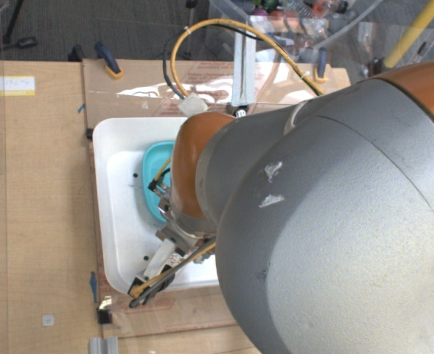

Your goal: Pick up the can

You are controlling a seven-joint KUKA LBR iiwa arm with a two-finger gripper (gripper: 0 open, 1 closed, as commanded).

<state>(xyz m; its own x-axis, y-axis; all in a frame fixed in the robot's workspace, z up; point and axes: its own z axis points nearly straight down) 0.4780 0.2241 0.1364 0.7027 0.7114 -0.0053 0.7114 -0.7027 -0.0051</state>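
Observation:
My gripper (pixel 174 232) reaches down into the left white bin (pixel 117 198), near its front half. The grey arm and its orange band cover most of the bin and all of the bench to the right. A teal, rounded object (pixel 155 175) lies in the bin just left of the wrist, partly hidden by it. From this angle the wrist blocks the space under the gripper, and whatever lies there is hidden.
The bin's left wall and front rim (pixel 113 279) run close to the gripper. A clear tub of mixed items (pixel 294 2) stands at the back beyond the bench. Bare wooden bench (pixel 32 198) stretches to the left.

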